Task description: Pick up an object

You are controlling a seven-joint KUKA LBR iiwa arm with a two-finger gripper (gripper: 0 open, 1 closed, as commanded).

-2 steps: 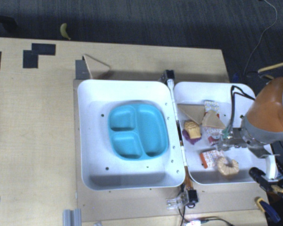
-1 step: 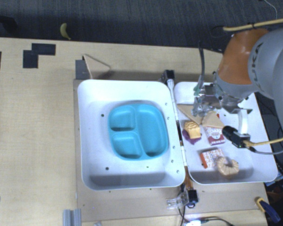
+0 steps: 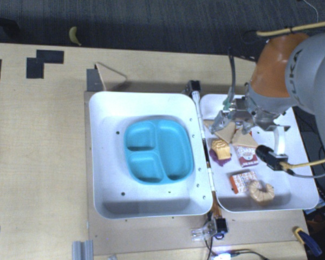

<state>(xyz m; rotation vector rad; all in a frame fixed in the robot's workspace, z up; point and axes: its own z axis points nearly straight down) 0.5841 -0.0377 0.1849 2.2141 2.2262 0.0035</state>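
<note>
Wooden bench [image 3: 38, 161], two white bins. So the gripper [image 3: 234, 118] is low over the far end of the right bin [image 3: 306, 199], hanging right above a tan wedge [image 3: 244, 140]; can't tell if it's got anything. Yellow block [image 3: 221, 150] just to the left, red-white packet [image 3: 247, 155] and another packet [image 3: 241, 181] nearer, a brown lump [image 3: 261, 190] beside that. Left bin [image 3: 105, 145] has a blue tray [image 3: 157, 149]. Looks like the descend-and-grab step; next it needs a clean close, then lift. Packet print is too blurry to read.
</note>
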